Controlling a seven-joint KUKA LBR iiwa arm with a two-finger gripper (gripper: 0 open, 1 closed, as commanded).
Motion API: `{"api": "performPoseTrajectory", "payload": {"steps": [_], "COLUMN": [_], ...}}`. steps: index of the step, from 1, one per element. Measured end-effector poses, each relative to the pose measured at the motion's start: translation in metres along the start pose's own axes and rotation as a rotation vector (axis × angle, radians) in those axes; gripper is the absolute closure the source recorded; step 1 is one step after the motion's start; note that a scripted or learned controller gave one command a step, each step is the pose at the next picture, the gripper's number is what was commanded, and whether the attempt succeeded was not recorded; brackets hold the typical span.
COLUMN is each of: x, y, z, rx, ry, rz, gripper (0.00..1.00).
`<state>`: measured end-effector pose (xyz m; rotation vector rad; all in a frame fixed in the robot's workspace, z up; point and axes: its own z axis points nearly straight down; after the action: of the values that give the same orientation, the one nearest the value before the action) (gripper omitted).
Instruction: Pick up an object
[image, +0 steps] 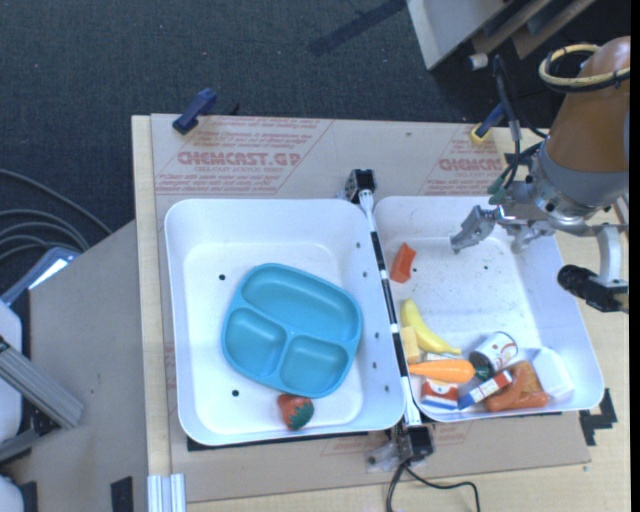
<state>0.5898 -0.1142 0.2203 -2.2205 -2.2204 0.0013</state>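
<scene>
Two white bins side by side on bench: left bin (190, 300), right bin (560, 300). Left bin: blue divided plate (290, 328) at centre, tilted; small red-and-green strawberry-like piece (296, 409) just near of plate, by near wall. Right bin: orange block (402, 262) alone toward far left, close to dividing wall. Near end of right bin: clutter heap. Yellow banana (427, 333) at left of heap, carrot (442, 369) just near of it, small can (494, 352) to right of carrot, orange-red bag-like item (520, 390) at near right; pieces touching or overlapping, finer detail too small to tell. Gripper (478, 228) over far part of right bin, well apart from heap, right of orange block and not touching it. Nothing visible between fingers. Spread of fingers: cannot tell. Grey arm with orange band (590, 130) entering from right.
</scene>
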Motion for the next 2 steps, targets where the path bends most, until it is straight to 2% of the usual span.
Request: {"api": "performPoseTrajectory", "payload": {"steps": [1, 2], "x": [0.011, 0.023], "y": [0.006, -0.05], "z": [0.13, 0.136], "rx": [0.002, 0.002], "ry": [0.001, 0.001], "rz": [0.001, 0.0], "gripper": [0.0, 0.0]}}
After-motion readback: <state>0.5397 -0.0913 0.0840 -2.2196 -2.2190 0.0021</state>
